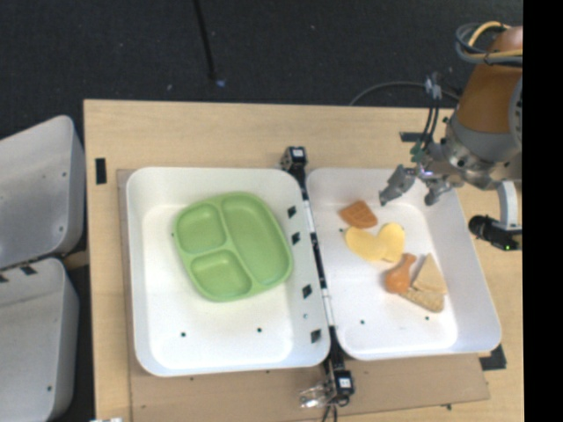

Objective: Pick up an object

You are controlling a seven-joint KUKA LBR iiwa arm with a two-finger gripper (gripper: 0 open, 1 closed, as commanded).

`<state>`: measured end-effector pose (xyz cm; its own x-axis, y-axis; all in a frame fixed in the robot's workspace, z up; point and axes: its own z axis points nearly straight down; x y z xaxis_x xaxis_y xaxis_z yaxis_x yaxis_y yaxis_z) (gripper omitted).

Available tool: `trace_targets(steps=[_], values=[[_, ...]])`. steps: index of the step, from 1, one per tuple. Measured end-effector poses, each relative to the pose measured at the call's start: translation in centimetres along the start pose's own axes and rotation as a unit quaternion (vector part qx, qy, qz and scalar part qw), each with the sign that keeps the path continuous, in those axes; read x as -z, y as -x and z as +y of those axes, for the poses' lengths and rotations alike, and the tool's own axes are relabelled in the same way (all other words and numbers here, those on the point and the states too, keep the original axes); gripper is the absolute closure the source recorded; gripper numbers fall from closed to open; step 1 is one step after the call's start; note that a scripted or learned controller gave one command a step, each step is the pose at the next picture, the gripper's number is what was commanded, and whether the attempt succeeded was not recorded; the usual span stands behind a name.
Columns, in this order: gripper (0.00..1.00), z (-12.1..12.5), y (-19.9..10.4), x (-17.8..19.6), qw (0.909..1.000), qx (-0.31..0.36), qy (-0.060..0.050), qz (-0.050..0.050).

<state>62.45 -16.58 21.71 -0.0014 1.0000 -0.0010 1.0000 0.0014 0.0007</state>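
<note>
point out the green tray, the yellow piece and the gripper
green tray (230, 246), camera view, on the ridge between its compartments
yellow piece (376, 243), camera view, its middle
gripper (415, 188), camera view, midway between its fingertips

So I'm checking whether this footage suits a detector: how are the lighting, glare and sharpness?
Camera view: even, soft light with faint shadows; the white right bin is bright, nearly washed out at its walls; the green tray shows mild sheen; the food pieces are soft-edged, and the gripper is slightly blurred; the floor beyond the bench is dark.
</note>
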Motion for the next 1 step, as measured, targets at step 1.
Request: trace_targets(steps=[1], values=[[0.00, -0.13, 0.69, -4.38, 1.0000, -0.001, -0.002, 0.000]])
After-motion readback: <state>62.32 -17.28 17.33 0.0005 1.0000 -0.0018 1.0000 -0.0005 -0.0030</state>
